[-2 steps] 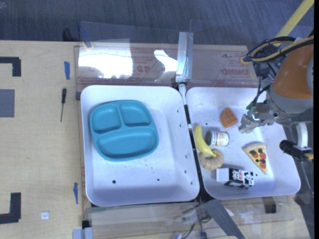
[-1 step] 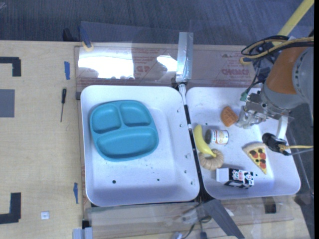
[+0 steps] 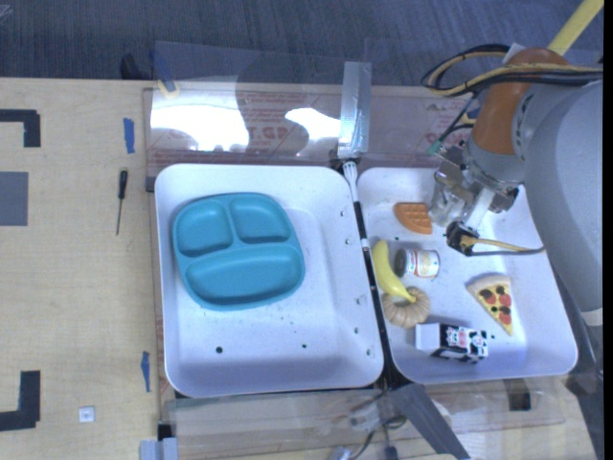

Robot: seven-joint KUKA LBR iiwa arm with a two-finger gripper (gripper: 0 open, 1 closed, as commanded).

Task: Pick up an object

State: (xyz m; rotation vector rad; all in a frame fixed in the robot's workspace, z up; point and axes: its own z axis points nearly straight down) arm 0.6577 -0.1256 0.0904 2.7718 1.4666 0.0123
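— On the right half of the frame, what does the right-hand bin (image 3: 551, 343) contain?

— Six items. An orange waffle-like piece (image 3: 415, 218) lies at its upper left. Below that, a yellow banana (image 3: 386, 268) runs along the left wall, with a small tin can (image 3: 421, 264) on its side just beside it. A tan ring-shaped piece (image 3: 407, 310) touches the banana's lower end. A black-and-white carton (image 3: 457, 340) sits near the front wall, and a pizza slice toy (image 3: 495, 301) lies to its upper right, apart from it.

— Position of the arm?

— Grey arm (image 3: 565, 161) with orange band enters from the right edge. The gripper (image 3: 460, 220) hangs over the upper part of the right bin, just right of the waffle-like piece and above the can.

— State of the gripper?

— I cannot tell; its tips are too dark and small to judge, and nothing is visibly held between them. A thin dark stalk with a pale tip extends rightward from near the gripper; what it is cannot be determined.

— And the left-hand bin (image 3: 326, 353)?

— It carries a blue divided plate (image 3: 238, 249), three compartments, resting toward the upper left of the bin floor. A few dark specks mark the floor near the front.

— Anything on the worktop (image 3: 67, 286)?

— A small screwdriver (image 3: 121, 199) lies left of the bins, well apart. Black corner markings show at the far left edge.
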